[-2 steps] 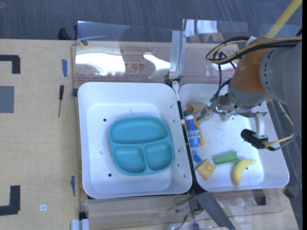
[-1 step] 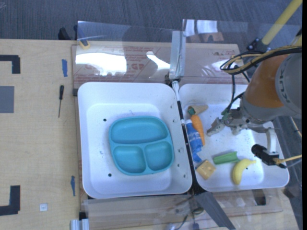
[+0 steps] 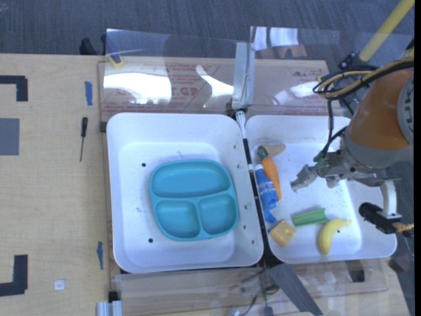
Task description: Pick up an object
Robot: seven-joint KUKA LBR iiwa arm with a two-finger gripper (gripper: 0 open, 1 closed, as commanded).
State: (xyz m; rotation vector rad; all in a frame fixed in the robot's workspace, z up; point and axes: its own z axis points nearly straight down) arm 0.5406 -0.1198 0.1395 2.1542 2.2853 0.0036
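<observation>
The arm (image 3: 385, 120) enters from the right edge of the frame, its orange band sitting above the grey wrist over the right bin (image 3: 368, 242). The gripper (image 3: 304, 178) hangs at centre right of the frame, above the bare middle of that bin's floor. How far it is open cannot be told at this size, and nothing is seen in its grasp.

The objects available for picking lie along the left and lower parts of the right bin. An orange carrot (image 3: 271, 175) lies against the left wall, with a blue bottle (image 3: 266, 196) just beside it on its left. A yellow block (image 3: 283, 232) sits lower down, near the bin's lower left corner. A green piece (image 3: 309, 216) lies to the right of the block, and a banana (image 3: 331, 233) lies just below and to the right of the green piece.

The left bin (image 3: 125, 150) holds a teal divided plate (image 3: 193, 197) at its centre.
</observation>
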